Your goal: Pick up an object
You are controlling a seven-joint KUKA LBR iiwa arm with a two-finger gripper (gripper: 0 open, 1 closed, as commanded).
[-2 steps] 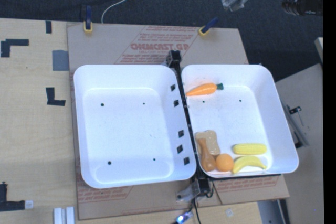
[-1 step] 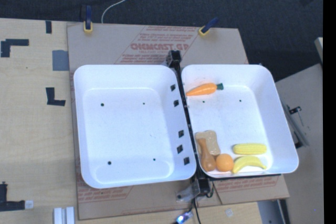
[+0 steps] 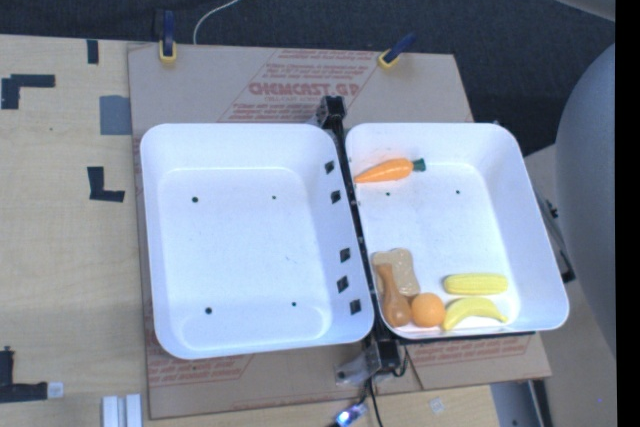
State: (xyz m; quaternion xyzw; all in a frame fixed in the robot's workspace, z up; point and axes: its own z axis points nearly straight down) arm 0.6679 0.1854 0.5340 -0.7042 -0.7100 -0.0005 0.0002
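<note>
One carrot [image 3: 385, 171] lies alone at the upper left of the right bin [image 3: 515, 215], so we favour straddling its narrow width; the jaws, blurred at top centre, have an opening we cannot tell.

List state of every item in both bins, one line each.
Orange plastic carrot: lying flat, far end of right white bin, near divider.
Tan bread slice: lying flat, near corner.
Brown drumstick-like piece: lying beside the bread.
Small orange ball: resting against it.
Yellow corn cob: lying flat.
Yellow banana: lying flat, near wall.
</note>
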